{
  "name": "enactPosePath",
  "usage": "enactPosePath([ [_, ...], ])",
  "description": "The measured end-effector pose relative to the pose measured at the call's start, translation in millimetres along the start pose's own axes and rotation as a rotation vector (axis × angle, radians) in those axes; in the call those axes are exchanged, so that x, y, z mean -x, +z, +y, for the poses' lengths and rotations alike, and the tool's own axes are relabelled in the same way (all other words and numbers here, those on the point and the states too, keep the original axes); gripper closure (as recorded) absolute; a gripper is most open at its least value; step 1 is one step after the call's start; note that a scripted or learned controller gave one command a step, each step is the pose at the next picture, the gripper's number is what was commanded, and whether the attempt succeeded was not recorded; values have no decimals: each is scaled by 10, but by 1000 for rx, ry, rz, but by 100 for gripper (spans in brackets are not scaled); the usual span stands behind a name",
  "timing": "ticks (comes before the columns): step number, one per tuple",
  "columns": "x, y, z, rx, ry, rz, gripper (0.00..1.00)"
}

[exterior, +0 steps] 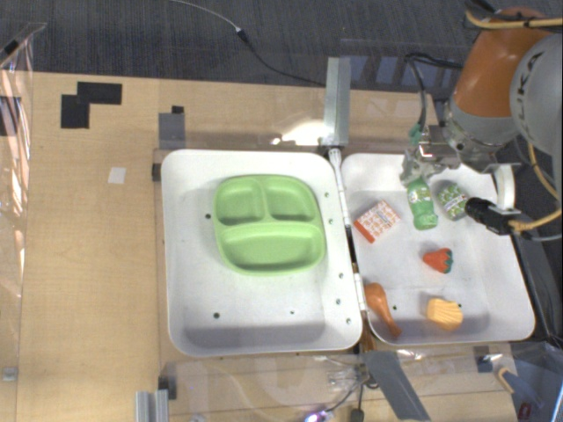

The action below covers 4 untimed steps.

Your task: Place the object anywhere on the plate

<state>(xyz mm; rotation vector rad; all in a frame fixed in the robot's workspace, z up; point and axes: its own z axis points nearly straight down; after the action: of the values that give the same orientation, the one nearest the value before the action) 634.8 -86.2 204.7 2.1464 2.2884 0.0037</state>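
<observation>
Green bottle stands between the closed fingers in the right bin; green plate lies well apart.

A green bottle stands tilted in the right bin's far part; the green divided plate lies flat in the left bin.

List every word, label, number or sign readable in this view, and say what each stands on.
No text reads legibly.
Red-and-white carton: printed pattern, too blurred to read.
Green bottle: label too small to read.
Green can: markings too blurred to read.
Robot arm: dark lettering, cut off at the edge, unreadable.
Green plate: no markings visible.
</observation>
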Motion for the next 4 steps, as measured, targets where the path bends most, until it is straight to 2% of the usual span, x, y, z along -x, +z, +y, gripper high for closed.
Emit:
enactPosePath([
  [1,-1007,191,361,0,-54,2,100],
  [2,-1735,193,293,-1,-114,3,100],
  [3,-2772,239,520,0,-247,3,100],
  [4,-3102,-247,42,1,-325,3,100],
])
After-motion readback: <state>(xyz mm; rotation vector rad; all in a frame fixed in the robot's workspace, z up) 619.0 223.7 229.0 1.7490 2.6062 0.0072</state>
